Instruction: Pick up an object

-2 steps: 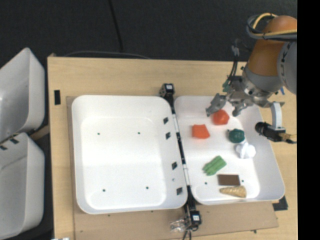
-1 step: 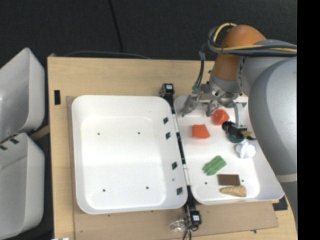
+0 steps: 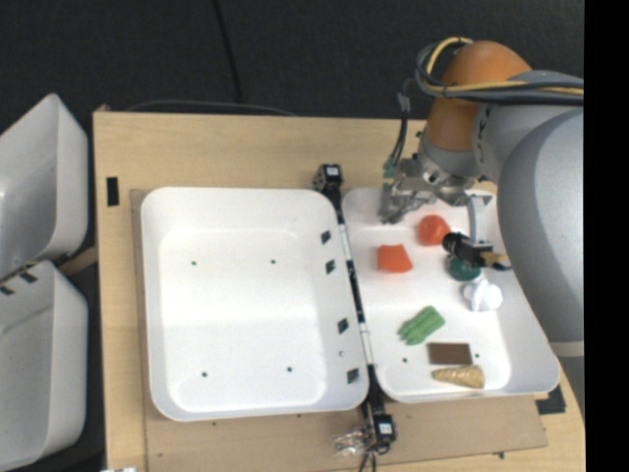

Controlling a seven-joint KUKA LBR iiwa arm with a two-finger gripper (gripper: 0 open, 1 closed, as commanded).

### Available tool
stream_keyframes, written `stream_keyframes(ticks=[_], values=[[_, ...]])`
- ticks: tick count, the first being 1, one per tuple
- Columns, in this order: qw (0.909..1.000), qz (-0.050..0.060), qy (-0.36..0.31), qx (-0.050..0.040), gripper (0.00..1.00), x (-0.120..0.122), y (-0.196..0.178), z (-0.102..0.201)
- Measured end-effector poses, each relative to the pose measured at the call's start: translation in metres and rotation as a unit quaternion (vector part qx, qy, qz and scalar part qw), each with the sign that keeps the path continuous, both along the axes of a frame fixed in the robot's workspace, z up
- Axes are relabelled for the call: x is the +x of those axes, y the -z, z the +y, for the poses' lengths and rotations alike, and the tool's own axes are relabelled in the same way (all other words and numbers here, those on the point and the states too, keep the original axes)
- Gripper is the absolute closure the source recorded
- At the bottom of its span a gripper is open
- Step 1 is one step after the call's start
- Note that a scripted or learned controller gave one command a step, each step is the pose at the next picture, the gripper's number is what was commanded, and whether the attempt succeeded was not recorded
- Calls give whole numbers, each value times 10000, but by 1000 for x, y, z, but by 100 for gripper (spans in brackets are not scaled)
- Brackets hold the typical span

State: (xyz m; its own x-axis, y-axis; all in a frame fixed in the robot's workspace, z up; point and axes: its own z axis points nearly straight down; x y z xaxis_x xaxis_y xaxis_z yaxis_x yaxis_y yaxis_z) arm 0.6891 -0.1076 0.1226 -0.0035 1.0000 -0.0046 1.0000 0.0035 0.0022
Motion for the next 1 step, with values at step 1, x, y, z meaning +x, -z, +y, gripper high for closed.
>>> stream_keyframes(ticks=[1], values=[[10000, -21, -9, 27, 100, 1, -84, 53]])
